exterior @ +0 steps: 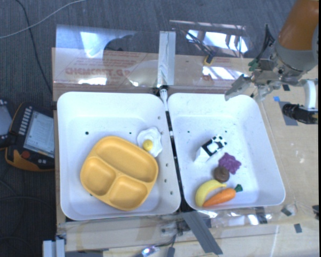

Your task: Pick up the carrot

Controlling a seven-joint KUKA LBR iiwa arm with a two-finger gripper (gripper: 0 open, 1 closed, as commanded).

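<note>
Near right bin's (267, 143) front: carrot (222, 196), seemingly touching banana (207, 190).

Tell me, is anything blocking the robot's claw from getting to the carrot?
Nothing visible covers the carrot; it lies open from above at the right bin's near edge. The gripper is over the far rim. A banana touches the carrot's side, and a brown toy sits close behind it.

The bench (305, 159) carries 2 white bins, left (69, 143) and right (270, 159), touching side by side.
</note>
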